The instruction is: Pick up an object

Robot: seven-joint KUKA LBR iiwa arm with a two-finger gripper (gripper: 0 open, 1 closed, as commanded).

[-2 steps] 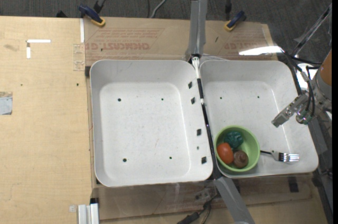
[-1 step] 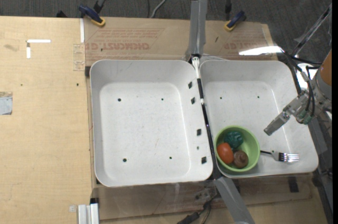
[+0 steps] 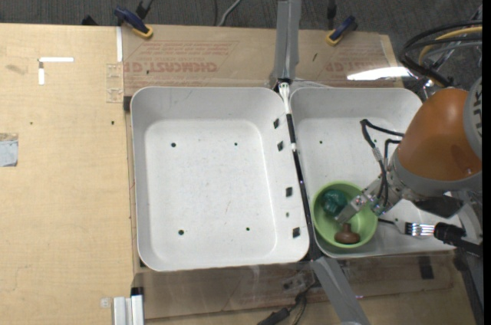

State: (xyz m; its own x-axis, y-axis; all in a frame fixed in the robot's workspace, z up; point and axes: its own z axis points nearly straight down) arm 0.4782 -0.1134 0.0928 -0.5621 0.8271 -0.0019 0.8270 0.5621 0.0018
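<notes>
A green bowl [image 3: 322,230] sits at the front left of the right bin [image 3: 337,124]. Inside it lie a teal, glassy object [image 3: 334,201] and a small brown object [image 3: 347,236]. My gripper [image 3: 357,207] reaches down from the right over the bowl, its tip between the teal object and the brown one. The orange wrist band [image 3: 441,139] covers part of the bin's right side.
A fork [image 3: 418,228] with a black handle lies at the front right of the right bin, beside the bowl. The left bin [image 3: 153,162] stands next to it, separated by a ridge with black clips. A black cable [image 3: 376,133] hangs near the wrist.
</notes>
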